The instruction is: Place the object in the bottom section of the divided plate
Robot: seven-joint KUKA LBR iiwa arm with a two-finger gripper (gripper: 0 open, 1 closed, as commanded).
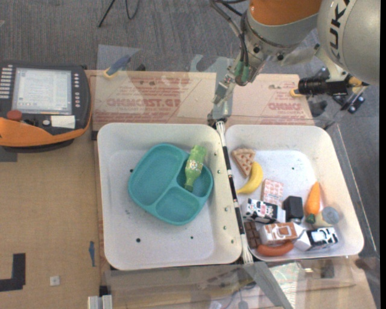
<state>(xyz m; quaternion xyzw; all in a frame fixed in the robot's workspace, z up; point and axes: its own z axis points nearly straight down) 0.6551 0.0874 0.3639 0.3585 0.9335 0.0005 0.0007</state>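
1. The grey arm with an orange band (283, 15) is reaching in from the upper right, and its two-finger hand (219, 114) is hanging over the back rim where the two bins meet; whether its fingers are spread or pressed together cannot be told here, and nothing is showing between them.
2. The task's object, a green plastic bottle with a pale label (195, 166), is lying well below the hand, in front of it and slightly to the left in the picture, apart from it.
3. The left shallow white bin (120, 241) is holding a teal divided plate (151, 187), and the bottle is resting in the plate's right-hand section, with its top sticking out past the plate's back rim.
4. The right shallow white bin (338, 157) is carrying a crowd of small things: a waffle-patterned wedge (244, 160) touching a yellow banana (253, 178), a pink-checked packet (272, 191), a black block (294, 207), an orange carrot (313, 199), a red sausage (276, 248) and several printed boxes.
5. An orange-and-grey control pendant with a screen (42, 105) is sitting on the worktop (48, 211) to the left of the bins.
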